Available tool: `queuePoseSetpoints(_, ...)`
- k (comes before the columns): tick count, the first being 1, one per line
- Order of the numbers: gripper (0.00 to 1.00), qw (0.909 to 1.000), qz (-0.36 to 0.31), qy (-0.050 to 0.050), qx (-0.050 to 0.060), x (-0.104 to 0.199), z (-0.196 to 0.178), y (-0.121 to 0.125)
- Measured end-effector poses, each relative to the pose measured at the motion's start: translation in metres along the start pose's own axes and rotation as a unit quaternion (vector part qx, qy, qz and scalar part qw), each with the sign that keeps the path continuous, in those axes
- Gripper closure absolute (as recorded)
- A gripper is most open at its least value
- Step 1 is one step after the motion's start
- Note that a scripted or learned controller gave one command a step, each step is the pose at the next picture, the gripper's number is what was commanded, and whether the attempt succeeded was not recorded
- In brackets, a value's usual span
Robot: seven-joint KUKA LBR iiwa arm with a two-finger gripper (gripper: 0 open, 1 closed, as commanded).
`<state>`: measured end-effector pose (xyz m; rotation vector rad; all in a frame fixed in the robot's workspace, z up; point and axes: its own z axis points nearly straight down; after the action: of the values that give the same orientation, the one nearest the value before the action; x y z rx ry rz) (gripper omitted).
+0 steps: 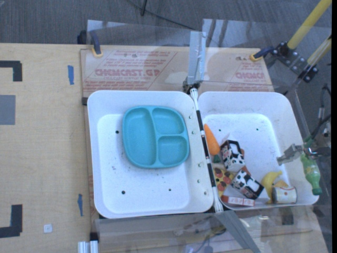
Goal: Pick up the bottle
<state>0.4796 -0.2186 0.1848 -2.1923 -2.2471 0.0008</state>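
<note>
The green bottle (311, 175) lies at the right edge of the right bin (247, 103), its body over the rim and its neck pointing up-left. The gripper (293, 153) shows as a small grey metal piece just up-left of the bottle's neck, reaching in from the right. It is close to or touching the bottle's top, and I cannot tell which. Most of the arm is out of frame.
The right bin also holds an orange carrot (211, 139), two black-and-white cow toys (232, 155), a yellow banana (271, 181), a white cup (284, 195) and a small red-and-white box (239, 200). A teal divided plate (156, 136) lies in the left bin (105, 157).
</note>
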Motion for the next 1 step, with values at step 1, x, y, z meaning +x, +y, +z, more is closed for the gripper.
queuePoseSetpoints(1, 0.0, 0.9999, -0.015, 0.006, -0.002, 0.0056, 0.0852, 0.0277)
